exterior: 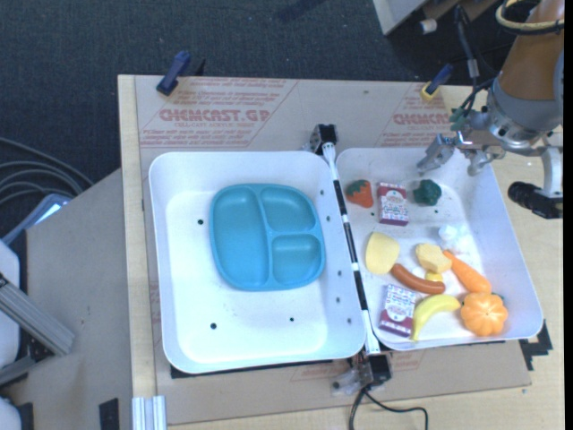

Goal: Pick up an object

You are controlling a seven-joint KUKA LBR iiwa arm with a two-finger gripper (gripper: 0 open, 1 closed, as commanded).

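Note:
The right bin (515, 240) holds several toy foods. Along its far side lie a red strawberry (360, 193), a small red carton (392, 202) and a green broccoli piece (427, 192). Nearer the front are a yellow wedge (382, 253), a sausage (416, 280), a carrot (470, 274), a banana (434, 312), an orange (484, 313) and a second carton (398, 308). My gripper (455, 157) hangs over the bin's far edge, just above and to the right of the broccoli. It is open with nothing between its fingers.
A blue divided plate (267, 236) lies in the left bin (179, 303). A black ridge (345, 240) separates the two bins. Blue clamps (172, 73) hold the board at the far corners. The arm comes in from the upper right.

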